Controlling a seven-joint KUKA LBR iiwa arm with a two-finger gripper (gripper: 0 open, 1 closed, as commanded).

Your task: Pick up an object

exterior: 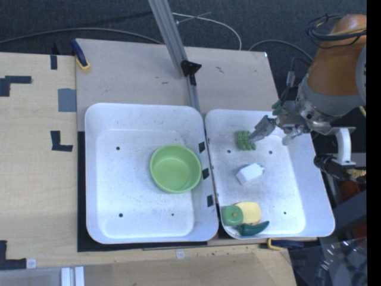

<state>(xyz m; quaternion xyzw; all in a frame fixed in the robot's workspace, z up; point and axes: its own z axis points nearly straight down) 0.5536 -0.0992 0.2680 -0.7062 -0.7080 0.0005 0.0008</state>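
In the right bin [297, 183], a small green knobbly block [243, 139] lies near the far left corner. My gripper [271, 138] hovers over the bin's far edge, open, its fingers spread wide. The left fingertip [255, 137] sits right beside the green block, touching or nearly touching its right side; nothing is between the fingers. A white block [250, 173] lies mid-bin, in front of the gripper. A yellow object with a green piece [243, 213] and a teal pepper-like object [256, 227] rest at the bin's near left corner.
The left bin [113, 159] holds a green bowl [175, 168] near its right side. A grey metal pole [172, 34] slants down to the rim between the bins. The arm's orange band [336, 58] is above the right bin's far right corner.
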